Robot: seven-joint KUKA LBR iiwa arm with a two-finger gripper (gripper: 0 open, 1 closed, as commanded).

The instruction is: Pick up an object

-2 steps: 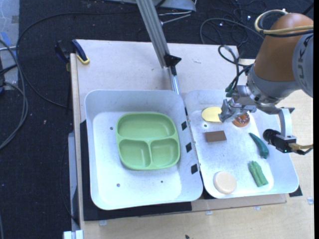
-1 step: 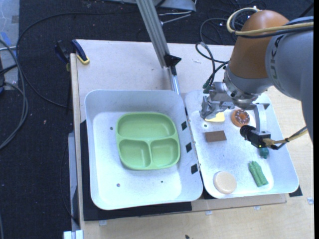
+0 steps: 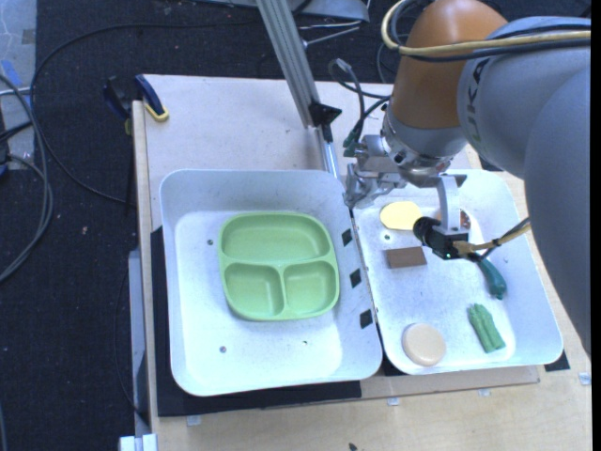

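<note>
Arm over the far end of the right bin, nothing seen in its grasp.

The gripper (image 3: 376, 184) hangs near the far left corner of the right bin (image 3: 535, 341); whether it is open cannot be told. The nearest pick, a brown block (image 3: 406, 257), lies flat mid-bin beside a yellow disc (image 3: 401, 216), its long axis running across the bin. It looks light and stiff; grip across its short sides.
</note>
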